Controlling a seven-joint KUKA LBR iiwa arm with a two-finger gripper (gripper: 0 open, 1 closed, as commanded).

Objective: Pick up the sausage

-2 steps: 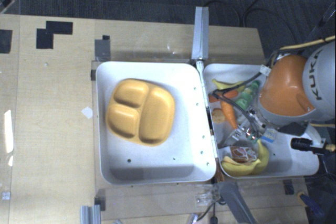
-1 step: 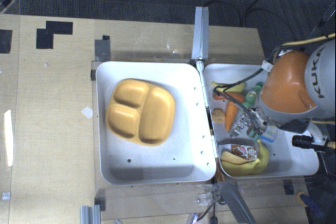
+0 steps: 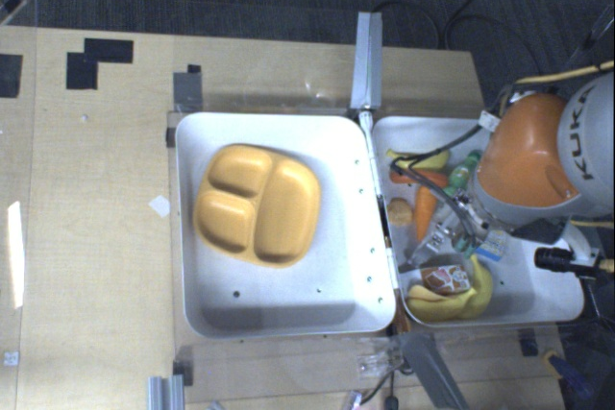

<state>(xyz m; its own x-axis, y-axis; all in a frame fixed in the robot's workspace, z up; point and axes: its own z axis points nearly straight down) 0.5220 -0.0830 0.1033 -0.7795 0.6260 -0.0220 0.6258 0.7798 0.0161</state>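
The arm is in over the right bin, its orange band bulking large, and the gripper hangs low among the clutter there. The fingers are down near the bin floor, and at this size I cannot tell whether they are spread or closed; nothing is visibly between them.

The sausage, my best read, is that reddish-brown piece near the front of the right bin, lying against the curve of the banana, just below the gripper. An orange carrot stands just beside the gripper on its left, and a green bottle sits further back.

How to do this well? I'd say the gripper wants to shift toward the front of the bin so it centres on the sausage, and straddle it across its short width (the banana hugs 1 side, so a careless close could nip the peel instead). A straight descent, a firm close, then a clean vertical lift clear of the rim.

Over in the left bin, a yellow divided tray lies by itself, well apart from the action.

Writing: dark letters on the grey arm housing at right read "KU", cut off by the frame. Nothing else is legible.
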